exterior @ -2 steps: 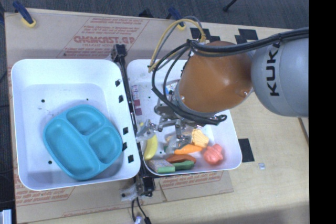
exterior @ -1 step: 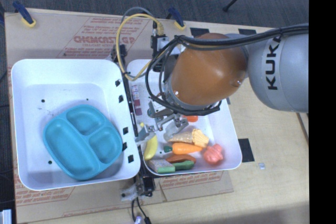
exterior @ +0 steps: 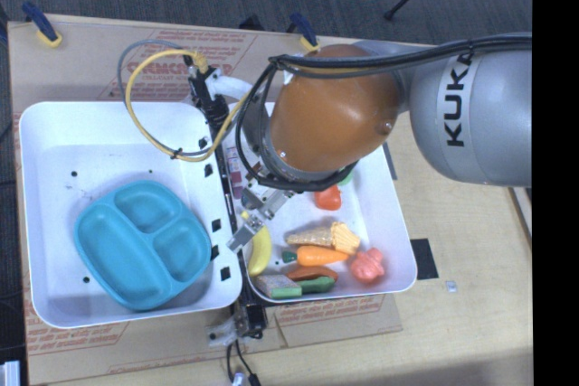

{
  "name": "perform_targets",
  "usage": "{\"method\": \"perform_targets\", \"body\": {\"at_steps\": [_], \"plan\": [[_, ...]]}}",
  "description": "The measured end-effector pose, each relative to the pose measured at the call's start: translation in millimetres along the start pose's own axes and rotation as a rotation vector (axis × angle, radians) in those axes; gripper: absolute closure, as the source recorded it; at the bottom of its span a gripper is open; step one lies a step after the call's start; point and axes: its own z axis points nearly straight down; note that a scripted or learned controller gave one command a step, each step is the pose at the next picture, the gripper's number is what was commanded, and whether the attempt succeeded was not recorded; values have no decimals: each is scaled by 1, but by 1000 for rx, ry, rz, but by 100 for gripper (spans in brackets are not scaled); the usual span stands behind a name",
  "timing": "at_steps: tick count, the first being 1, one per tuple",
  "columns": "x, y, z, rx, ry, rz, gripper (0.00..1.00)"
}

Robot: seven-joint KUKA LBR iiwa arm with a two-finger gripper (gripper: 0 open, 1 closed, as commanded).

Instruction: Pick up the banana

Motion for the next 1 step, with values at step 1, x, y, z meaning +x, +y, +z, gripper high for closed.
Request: {"method": "perform_targets", "body": {"at_steps": [1], "plan": [[-50, 10, 0, -3, -1, -134, 0]]}}
